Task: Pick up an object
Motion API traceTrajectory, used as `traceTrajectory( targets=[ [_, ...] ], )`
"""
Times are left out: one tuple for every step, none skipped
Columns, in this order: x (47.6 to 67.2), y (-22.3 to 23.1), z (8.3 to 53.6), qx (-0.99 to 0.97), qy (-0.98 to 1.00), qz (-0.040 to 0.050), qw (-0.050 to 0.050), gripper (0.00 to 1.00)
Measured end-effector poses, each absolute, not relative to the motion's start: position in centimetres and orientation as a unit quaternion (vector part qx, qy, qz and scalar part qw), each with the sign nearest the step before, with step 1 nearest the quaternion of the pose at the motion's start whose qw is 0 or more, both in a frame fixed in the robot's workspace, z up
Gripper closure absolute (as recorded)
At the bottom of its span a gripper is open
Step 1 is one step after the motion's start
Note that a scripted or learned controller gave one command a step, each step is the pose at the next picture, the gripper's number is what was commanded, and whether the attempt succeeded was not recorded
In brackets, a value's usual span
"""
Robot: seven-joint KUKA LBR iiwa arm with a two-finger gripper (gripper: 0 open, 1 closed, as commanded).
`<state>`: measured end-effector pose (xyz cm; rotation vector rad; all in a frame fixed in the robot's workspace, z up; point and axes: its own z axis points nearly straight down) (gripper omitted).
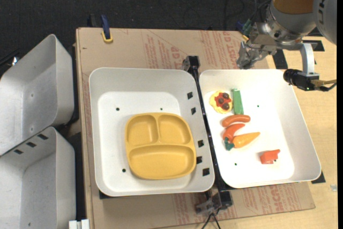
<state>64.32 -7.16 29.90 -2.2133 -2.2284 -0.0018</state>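
A: What sat nearest the camera, taking the right-hand white plastic bin as the marker?

B: Inside it, by its near wall, lay a small red-orange toy block. Just beyond came an orange toy carrot touching a red toy pepper, then a red toy sausage, then a round yellow toy pizza slice beside a green stick.

A: And the arm?

B: The grey two-finger gripper hung over that bin's far rim, holding nothing. I couldn't tell how wide its fingers stood.

A: Best pick?

B: I judged the block: it lay apart, with bare floor on every side, though the near wall was close. The carrot cluster risked nudging neighbours.

A: Left of that bin?

B: A yellow divided plastic tray sat in the neighbouring bin.
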Motion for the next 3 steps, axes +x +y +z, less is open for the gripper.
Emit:
traceTrajectory(
  targets=[
    [64.2, -2.3, 29.5, -0.705, -0.710, 0.0001, 0.001, 1.00],
    [64.2, 3.2, 27.2, -0.704, -0.710, 0.0005, 0.001, 1.00],
    [65.1, 8.5, 27.0, -0.704, -0.710, -0.0010, 0.000, 1.00]
  ],
)
